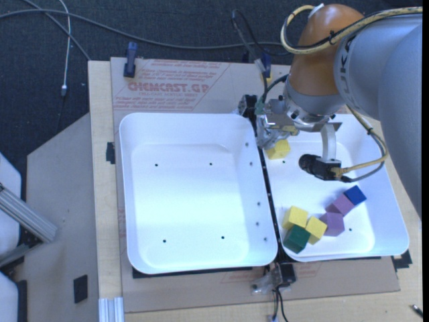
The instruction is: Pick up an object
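A grey robot arm with an orange band enters from the upper right of the frame and bends down over the right bin [385, 237]. Its gripper [271, 136] sits near the bin's upper left corner, close to the divide between the two bins. A small yellow block [278, 149] lies directly beneath the gripper, touching or almost touching it. I cannot tell whether the block is pinched or only lying underneath, nor how wide the gripper stands.

The pick looks under way but not finished: the arm is low, at the block, and nothing is clearly lifted free of the bin floor. Raising it clear remains to be done.

In the lower part of the right bin lies a loose cluster: two yellow cubes [297, 216], a green cube [295, 237], two purple blocks [334, 223] and a blue block [355, 194].

The left bin [188, 193] is shallow, white and glossy. Both bins rest on a pale wooden bench [171, 86] with faded red lettering at upper centre. Dark carpet surrounds it, with thin cables [67, 39] trailing across the upper left.
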Controlling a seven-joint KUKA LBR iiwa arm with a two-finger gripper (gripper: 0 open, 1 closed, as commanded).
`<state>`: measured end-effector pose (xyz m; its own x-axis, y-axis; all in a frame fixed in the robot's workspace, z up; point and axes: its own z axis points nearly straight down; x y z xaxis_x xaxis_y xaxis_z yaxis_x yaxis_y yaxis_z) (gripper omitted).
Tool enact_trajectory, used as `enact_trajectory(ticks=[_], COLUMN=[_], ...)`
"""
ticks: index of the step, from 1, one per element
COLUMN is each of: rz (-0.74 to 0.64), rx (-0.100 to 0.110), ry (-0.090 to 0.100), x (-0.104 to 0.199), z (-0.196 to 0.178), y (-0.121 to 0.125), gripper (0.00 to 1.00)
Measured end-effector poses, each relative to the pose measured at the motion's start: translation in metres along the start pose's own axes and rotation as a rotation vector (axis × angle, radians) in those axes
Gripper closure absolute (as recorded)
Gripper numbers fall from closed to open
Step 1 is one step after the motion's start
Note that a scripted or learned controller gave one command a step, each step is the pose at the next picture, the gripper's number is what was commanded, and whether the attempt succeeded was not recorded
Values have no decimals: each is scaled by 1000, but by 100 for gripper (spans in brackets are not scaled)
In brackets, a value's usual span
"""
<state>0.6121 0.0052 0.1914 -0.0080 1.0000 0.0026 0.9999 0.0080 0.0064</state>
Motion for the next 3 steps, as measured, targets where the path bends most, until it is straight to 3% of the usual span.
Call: enact_trajectory(ticks=[1,2,3], rz=[4,7,9], rx=[-3,8,19], ry=[-1,-3,-4], x=[46,44,19], z=[-161,-155,9], y=[20,19,25], gripper=[100,0,0])
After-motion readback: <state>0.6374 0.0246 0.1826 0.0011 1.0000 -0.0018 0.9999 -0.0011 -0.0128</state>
